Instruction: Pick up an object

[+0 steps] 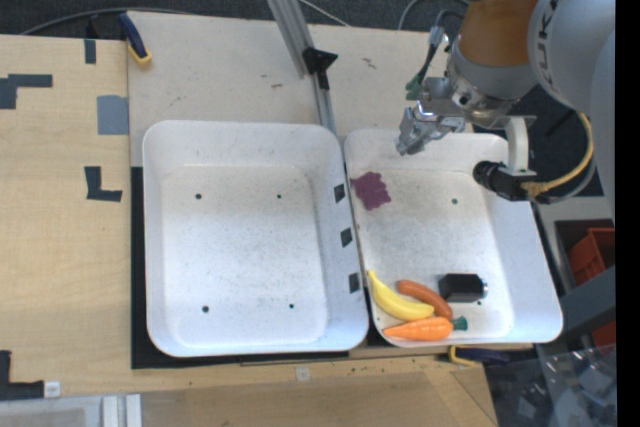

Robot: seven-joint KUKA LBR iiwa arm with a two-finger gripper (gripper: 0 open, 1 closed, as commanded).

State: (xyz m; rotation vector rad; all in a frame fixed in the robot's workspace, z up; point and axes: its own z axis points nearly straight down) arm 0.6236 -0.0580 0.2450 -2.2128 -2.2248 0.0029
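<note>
Where the camera looks down on the bench (220,85), we see two white bins side by side: the left bin (240,235) and the right bin (450,235), whose rims meet near the middle. A grey pole (285,10) slants down from the top edge and ends at a black clamp just above that junction. Grey and dark tape pieces (110,115) lie on the bench to the left, and a blue and yellow tool (135,40) lies near its far left corner.

We see the arm (520,5) reach in from the right, with cables looped about its wrist. Its gripper (412,140) hangs over the far rim of the right bin, near that bin's left corner; we cannot tell how it is set. We see nothing between its tips.

A purple lump (372,189) lies just below and left of the gripper, apart from it, with no clear long axis.

Four more things crowd the bin's near edge. A banana (397,302) curves from upper left to lower right. A small carrot (428,296) lies against it, slanting the same way. A larger carrot (420,329) lies crosswise along the near wall, its green end to the right. A black block (461,287) sits just right of the small carrot.
</note>
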